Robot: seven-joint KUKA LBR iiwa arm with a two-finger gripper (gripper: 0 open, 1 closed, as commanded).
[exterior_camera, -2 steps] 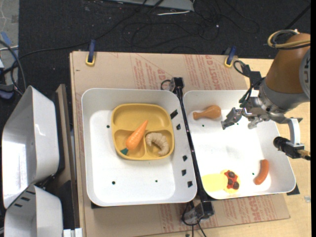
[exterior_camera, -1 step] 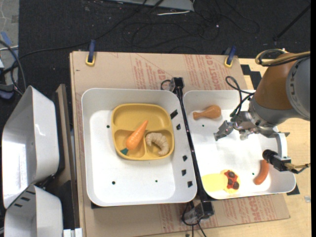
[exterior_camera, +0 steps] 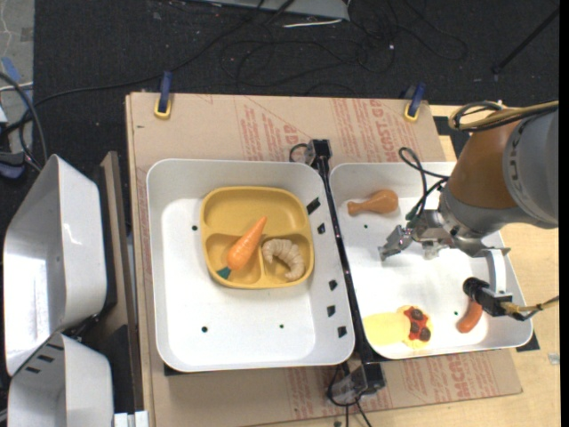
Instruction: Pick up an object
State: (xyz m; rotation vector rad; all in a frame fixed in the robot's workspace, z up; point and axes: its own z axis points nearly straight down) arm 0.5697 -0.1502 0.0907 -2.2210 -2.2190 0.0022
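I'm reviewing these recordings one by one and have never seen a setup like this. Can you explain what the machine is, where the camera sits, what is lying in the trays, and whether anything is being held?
There is one camera, fixed above the bench and looking down at a slant. The grey and orange shape at the right is a robot arm; its gripper hangs over the right bin. I cannot tell whether its fingers are open or shut, and nothing shows between them.

The left bin holds a yellow divided plate with a toy carrot and a toy shrimp on it. The right bin holds a toy drumstick, a yellow slice with red and dark bits and an orange sausage-like piece.
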